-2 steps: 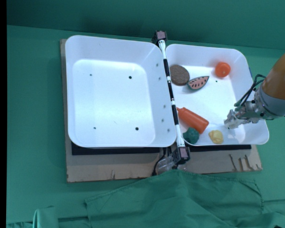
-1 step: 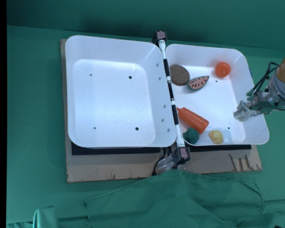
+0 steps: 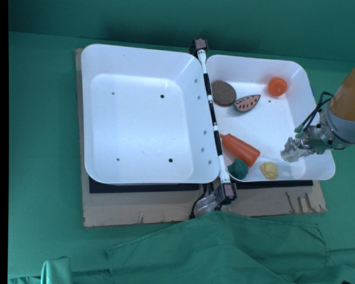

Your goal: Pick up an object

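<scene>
Bench (image 3: 41,129) covered in green cloth; a brown cardboard sheet (image 3: 136,215) lies under both bins.

Left bin (image 3: 92,99): white, shallow, a few small dark dots on its floor.

Divider bar (image 3: 212,114), black-and-white banded, runs along the seam between the bins, with a dark fitting at each end.

Right bin (image 3: 302,81), contents from its left side:
- Brown oval disc (image 3: 223,92), flat, near the far left corner, just beside the divider.
- Orange carrot-like piece (image 3: 241,148), lying at a slant, its upper end close to the divider.
- Dark green lump (image 3: 238,169), touching or just off the lower end of the orange piece, near the front wall.
- Watermelon slice (image 3: 247,103), red face with green rind, just right of the brown disc.
- Yellow lump (image 3: 269,170), near the front wall, right of the green lump and apart from it.
- Small orange round object (image 3: 277,86), near the far right corner, well apart from the others.

Arm enters from the right, orange band above a grey wrist. Gripper (image 3: 291,152) sits low in the right bin's front right area, just above and right of the yellow lump. Fingers: cannot tell whether apart or together; metal tip too small and blurred. Nothing visibly between them. Contact with the yellow lump cannot be judged.

Front edge: folded green cloth (image 3: 225,247) over the bench below the cardboard.
</scene>
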